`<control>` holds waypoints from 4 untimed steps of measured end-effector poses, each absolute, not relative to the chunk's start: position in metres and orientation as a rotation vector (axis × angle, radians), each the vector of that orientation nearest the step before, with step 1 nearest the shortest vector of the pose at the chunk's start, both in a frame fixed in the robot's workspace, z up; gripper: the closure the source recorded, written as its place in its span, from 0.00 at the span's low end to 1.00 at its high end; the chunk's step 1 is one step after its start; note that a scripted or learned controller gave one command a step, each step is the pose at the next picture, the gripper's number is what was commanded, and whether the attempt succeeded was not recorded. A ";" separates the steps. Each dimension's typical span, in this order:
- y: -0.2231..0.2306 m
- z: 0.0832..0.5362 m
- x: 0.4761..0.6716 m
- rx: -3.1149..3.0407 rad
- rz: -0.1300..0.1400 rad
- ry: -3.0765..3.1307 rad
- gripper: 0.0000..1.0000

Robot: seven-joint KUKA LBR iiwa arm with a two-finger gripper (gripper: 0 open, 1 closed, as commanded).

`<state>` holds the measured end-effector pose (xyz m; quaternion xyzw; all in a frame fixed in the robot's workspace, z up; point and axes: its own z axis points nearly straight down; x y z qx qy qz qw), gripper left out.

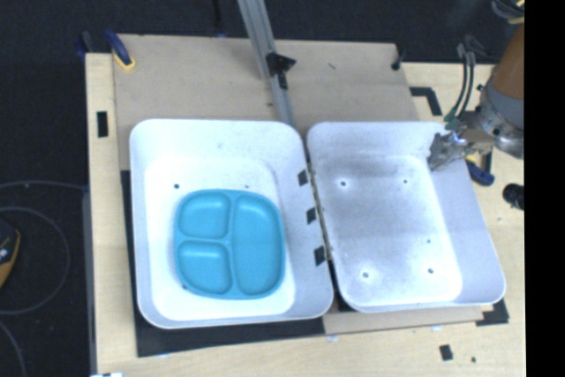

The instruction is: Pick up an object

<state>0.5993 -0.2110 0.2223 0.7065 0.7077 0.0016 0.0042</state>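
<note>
My jaws (pixel 441 151) hang at the far right corner of the right bin (pixel 468 216), just over its rim, and they hold nothing. They are small and blurred here, so I cannot tell how wide they stand.

The one thing I can pick is the blue plate (pixel 231 243). It has several compartments and lies flat in the near part of the left bin (pixel 150 163), well apart from me.

I judge that I am only at the start: I must first travel left across both bins. The plate is wide and low, so I think a grasp across the whole body will not work. It is better to come down over one edge or one inner divider, with one finger on each side, and close slowly. The smooth plastic may slip or tilt when I lift.
</note>
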 end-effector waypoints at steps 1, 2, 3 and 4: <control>-0.213 0.274 0.600 2.213 0.004 2.220 1.00; -0.168 0.279 0.596 2.213 0.003 2.227 1.00; -0.119 0.275 0.579 2.214 0.001 2.228 1.00; -0.067 0.281 0.572 2.213 0.002 2.230 1.00</control>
